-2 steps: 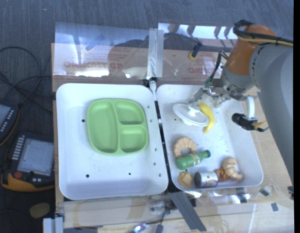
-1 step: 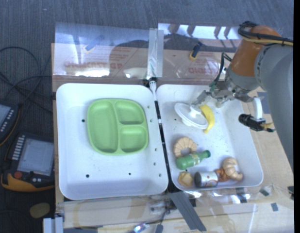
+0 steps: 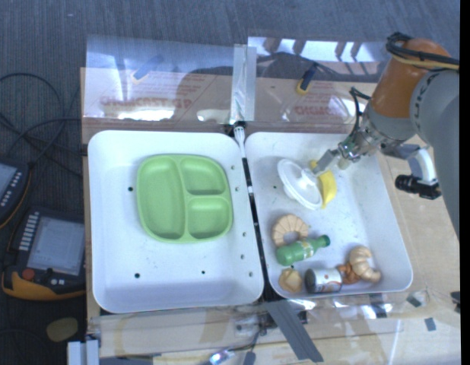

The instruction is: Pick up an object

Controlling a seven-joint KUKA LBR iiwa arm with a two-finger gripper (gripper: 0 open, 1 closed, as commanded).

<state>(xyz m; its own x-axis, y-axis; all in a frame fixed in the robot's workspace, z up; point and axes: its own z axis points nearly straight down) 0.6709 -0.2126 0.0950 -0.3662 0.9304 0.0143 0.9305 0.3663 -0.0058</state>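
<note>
The right bin [image 3: 387, 204] holds several objects. A yellow banana-like piece [image 3: 327, 188] leans against a white dish [image 3: 298, 182] near the bin's back. Lower down lie a tan ring-shaped pastry [image 3: 289, 228], a green bottle [image 3: 302, 250] on its side, a small can [image 3: 322, 280], a croissant [image 3: 361, 265] and another small pastry [image 3: 289, 280]. My gripper [image 3: 328, 160] reaches in from the right, low over the bin's back part, just above the yellow piece and next to the dish's rim. Nothing is seen held in it.
The left bin [image 3: 106, 226] carries a green three-compartment plate [image 3: 184, 197]. A clear wall stands behind both bins. A divider ridge [image 3: 250, 204] runs between them. Cables and a handheld pendant [image 3: 37, 249] lie on the floor to the left.
</note>
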